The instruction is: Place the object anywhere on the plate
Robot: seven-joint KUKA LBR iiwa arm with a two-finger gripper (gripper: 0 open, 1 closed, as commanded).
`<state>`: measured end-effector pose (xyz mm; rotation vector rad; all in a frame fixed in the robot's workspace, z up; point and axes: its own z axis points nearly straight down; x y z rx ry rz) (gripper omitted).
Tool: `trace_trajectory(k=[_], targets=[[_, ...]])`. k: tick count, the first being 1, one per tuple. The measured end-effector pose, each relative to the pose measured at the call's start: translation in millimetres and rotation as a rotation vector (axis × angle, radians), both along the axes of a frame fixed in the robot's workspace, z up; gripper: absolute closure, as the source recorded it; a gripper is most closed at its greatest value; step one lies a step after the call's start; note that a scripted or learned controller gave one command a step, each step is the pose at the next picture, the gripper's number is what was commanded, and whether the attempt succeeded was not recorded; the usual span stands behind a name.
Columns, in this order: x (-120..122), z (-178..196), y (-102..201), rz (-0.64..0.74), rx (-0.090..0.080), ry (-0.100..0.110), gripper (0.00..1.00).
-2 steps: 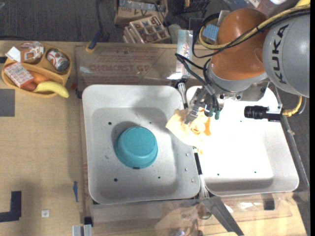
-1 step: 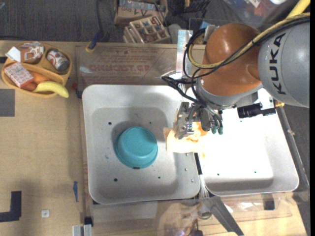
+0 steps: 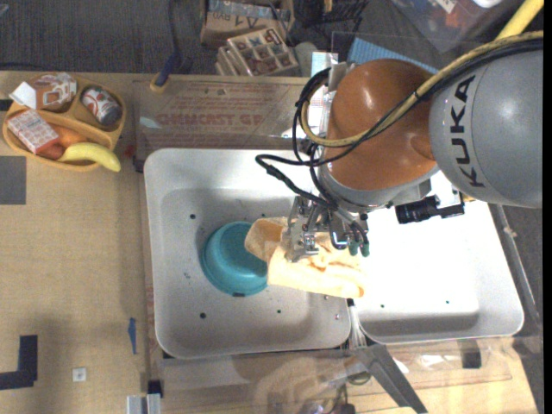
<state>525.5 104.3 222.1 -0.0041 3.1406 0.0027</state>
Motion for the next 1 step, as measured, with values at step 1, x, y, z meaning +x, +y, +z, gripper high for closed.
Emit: trace_trajectory(k=[1], targets=[[0.1,0.2,-0.2,-0.001,0.0,0.0,0.0]])
